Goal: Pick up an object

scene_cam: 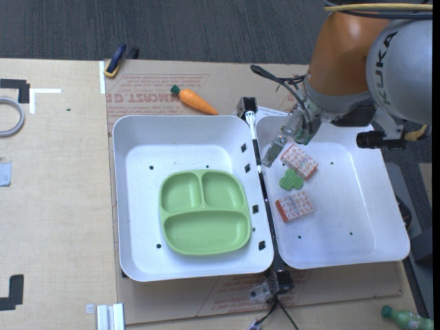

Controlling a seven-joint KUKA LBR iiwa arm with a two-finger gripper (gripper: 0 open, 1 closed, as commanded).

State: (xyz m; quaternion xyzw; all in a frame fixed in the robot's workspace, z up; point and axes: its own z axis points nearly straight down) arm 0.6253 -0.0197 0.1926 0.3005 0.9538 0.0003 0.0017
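**White bin, three small targets, claw poised at the near corner**

White plastic, shallow and glossy, is what the claw [275, 150] works over: it hangs low in the upper left corner of the right-hand white bin [371, 232], tilted toward the wall shared with the left-hand white bin [130, 205]. Whether it is released or clenched cannot be told; nothing is visibly gripped.

Three candidates lie just beside it in the right bin: a pink-and-white patterned flat packet [300, 162] nearest the claw, a small green moulded toy piece [291, 180] just below that, and a second pink-and-white patterned packet [295, 206] lower still. The first packet and the green piece look to be touching or nearly so, which is the main hazard: a descent there may catch both or push one aside. The lower packet sits apart and seems the cleaner choice. Flat packets likely offer little height, so a low, centred approach across the short side should serve best, kept away from the bin wall.

Beyond, the left bin carries a pale green three-compartment plastic plate [205, 212]. Both bins rest on a brown cardboard sheet [151, 91] over the pale worktop [55, 184]. A small orange toy carrot [194, 100] lies on the cardboard above the left bin, well apart from the work.
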